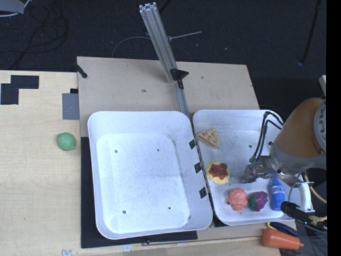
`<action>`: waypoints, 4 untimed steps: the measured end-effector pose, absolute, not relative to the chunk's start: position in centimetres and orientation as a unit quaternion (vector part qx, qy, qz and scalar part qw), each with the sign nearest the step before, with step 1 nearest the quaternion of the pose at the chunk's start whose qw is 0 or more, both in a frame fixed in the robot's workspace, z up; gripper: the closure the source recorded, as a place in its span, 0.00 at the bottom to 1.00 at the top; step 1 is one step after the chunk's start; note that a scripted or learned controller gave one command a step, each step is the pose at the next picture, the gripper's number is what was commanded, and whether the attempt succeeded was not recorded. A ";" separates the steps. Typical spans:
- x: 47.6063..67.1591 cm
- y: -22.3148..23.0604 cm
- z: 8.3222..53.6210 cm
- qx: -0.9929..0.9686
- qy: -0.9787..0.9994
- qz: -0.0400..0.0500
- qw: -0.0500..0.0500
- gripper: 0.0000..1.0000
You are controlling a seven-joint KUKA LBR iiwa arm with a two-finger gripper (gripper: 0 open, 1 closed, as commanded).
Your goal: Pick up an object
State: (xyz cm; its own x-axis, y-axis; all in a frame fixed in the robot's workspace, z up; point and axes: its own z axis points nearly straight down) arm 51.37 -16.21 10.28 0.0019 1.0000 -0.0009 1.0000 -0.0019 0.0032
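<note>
The right bin (234, 122) holds a pizza-slice toy (208, 138) near its back left and a yellow and red toy (218, 172) by its left wall. A pink toy (237, 198), purple grapes (259, 200) and a small blue bottle (276, 192) line its front edge. My gripper (252, 174) hangs low inside this bin, right of the yellow and red toy and just behind the grapes and bottle. Nothing shows in its grasp. The arm's orange band (299, 132) rises to the right.
The left bin (101, 124) sits beside the right one. A green ball (66, 141) lies on the bench to the far left. A metal rail (160, 36) slants up behind the bins. An orange object (281, 240) lies past the right bin's front corner.
</note>
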 end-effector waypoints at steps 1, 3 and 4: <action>51.9 -16.5 16.3 0.707 0.707 0.001 0.002 1.00; 52.2 -16.4 25.9 0.707 0.707 0.001 0.001 1.00; 53.0 -11.0 24.7 0.706 0.708 0.000 -0.001 1.00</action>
